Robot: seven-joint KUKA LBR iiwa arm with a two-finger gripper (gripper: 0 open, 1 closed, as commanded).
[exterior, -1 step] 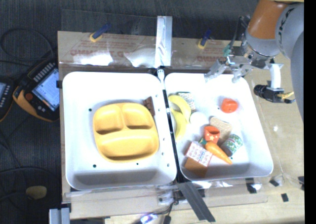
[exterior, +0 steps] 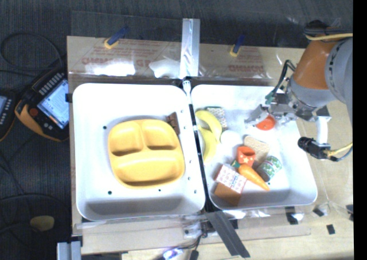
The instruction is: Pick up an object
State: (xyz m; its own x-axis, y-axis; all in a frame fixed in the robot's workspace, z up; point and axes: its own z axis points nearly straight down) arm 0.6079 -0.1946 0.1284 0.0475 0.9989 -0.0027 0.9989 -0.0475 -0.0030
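**benchwatcher:** ok so from where I'm standing; biggest thing is the bench with the two white bins on it; left bin has a big yellow divided tray sitting in the middle; right bin has all the small stuff piled in it.

**gripfan:** and the arm?

**benchwatcher:** grey arm comes in from the right, orange band above the wrist; the gripper is down over the upper part of the right bin, right on top of a small red-orange object; honestly I can't tell if the pincer is spread or pinching anything; too cluttered there.

**gripfan:** what else is in that bin?

**benchwatcher:** a banana along the left wall; a small carton near the front; a toy carrot just beside it; a red cup-like thing touching the carrot; a green and white can to the right of those.
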